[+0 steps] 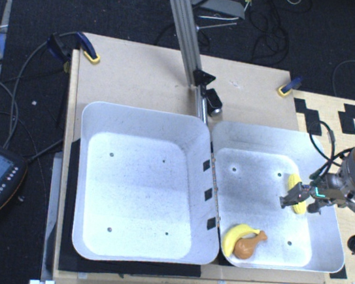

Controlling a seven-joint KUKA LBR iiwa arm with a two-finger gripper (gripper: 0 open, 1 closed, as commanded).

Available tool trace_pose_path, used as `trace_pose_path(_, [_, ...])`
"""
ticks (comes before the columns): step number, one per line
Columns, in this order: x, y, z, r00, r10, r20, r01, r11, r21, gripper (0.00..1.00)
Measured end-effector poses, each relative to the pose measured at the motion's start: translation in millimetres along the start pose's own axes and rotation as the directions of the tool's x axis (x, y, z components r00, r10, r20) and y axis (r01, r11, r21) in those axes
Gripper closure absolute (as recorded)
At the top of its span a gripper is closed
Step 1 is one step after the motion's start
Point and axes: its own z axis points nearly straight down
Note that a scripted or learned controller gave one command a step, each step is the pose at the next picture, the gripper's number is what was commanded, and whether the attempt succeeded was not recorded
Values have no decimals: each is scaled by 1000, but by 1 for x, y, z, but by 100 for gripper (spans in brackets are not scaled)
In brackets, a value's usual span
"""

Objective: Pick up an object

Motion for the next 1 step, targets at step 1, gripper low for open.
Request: trace_pose_path(1, [0, 0, 0, 1000, 0, 0, 0, 1000, 0, 0])
